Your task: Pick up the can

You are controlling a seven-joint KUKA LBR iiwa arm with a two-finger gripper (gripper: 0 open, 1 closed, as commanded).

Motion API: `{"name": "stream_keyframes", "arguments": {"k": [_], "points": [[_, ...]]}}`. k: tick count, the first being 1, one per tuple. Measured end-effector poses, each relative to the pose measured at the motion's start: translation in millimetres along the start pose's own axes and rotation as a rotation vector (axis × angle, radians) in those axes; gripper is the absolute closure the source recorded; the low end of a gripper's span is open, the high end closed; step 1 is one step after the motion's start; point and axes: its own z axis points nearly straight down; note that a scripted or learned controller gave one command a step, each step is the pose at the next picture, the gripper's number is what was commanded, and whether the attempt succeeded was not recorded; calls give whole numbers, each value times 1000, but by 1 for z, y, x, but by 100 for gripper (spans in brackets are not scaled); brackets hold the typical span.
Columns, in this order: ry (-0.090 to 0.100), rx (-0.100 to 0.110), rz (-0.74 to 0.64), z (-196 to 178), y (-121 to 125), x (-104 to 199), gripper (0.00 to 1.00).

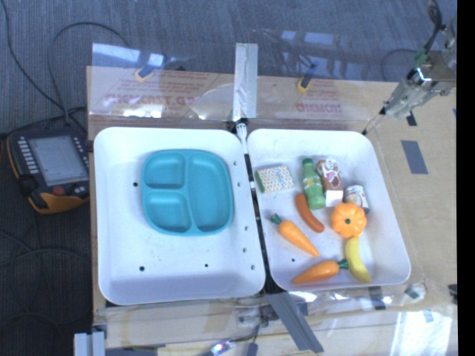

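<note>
The can [356,197] is small, with a pale top and a red label. It lies in the right bin [386,176] near its right wall, between a red-and-white carton [329,176] and an orange pumpkin [349,219]. My gripper [401,99] is at the upper right, outside the bin past its far right corner and well away from the can. Nothing hangs from it.
The right bin also holds a green bottle [312,184], a patterned sponge [273,178], two carrots [297,234] [319,271], a red-orange sausage shape [309,213] and a banana [357,259]. A blue divided plate [185,191] sits in the left bin [119,258]. A pendant [48,165] lies on the floor at left.
</note>
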Motion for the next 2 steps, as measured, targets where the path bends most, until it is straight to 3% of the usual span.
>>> {"name": "stream_keyframes", "arguments": {"k": [1,2], "points": [[-1,2,0,-8,1,0,100],[11,-13,-18,14,35,-16,100]]}}
